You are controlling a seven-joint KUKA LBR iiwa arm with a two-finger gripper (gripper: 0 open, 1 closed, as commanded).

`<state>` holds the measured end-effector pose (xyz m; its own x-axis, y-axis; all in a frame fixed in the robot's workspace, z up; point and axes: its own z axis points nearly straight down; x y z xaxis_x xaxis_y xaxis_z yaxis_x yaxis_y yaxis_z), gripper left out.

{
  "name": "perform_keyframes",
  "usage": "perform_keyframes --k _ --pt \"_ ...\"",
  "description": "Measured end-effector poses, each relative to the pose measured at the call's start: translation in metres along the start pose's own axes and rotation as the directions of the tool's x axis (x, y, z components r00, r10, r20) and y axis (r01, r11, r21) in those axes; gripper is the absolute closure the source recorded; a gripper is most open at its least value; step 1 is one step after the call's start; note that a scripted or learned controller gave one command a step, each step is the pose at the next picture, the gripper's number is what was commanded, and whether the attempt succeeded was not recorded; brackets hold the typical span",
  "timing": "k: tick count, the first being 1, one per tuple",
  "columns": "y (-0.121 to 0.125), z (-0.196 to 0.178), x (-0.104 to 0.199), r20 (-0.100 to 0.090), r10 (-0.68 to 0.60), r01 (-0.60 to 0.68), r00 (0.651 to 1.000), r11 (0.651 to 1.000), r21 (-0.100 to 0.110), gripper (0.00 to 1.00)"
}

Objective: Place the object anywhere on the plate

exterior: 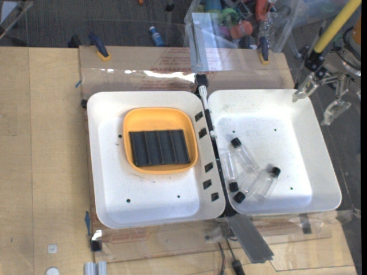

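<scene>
An orange plate [160, 115] lies in the left bin [109, 193]. On the plate rests a flat black ridged block [159, 148], covering most of its middle. Several clear vials [252, 179] with black caps lie in a loose cluster at the front left of the right bin [298, 148]. My gripper [316, 101] hovers above the far right corner of the right bin, its metal fingers [300, 90] spread open with nothing between them. It is well away from the vials and the plate.
A row of black clips [206, 153] runs along the divide between the bins. Behind the bins stands a clear box of colourful toys [246, 10]. A yellow rod [338, 19] slants at the upper right. Bare bench lies to the left.
</scene>
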<state>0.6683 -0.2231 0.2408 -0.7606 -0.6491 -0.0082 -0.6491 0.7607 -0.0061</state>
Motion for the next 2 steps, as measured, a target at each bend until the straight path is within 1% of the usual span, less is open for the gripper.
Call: perform_keyframes --k 2 --pt "-0.0004 -0.0001 0.0007 0.001 -0.006 0.006 1.0 1.0 -0.001 0.0"
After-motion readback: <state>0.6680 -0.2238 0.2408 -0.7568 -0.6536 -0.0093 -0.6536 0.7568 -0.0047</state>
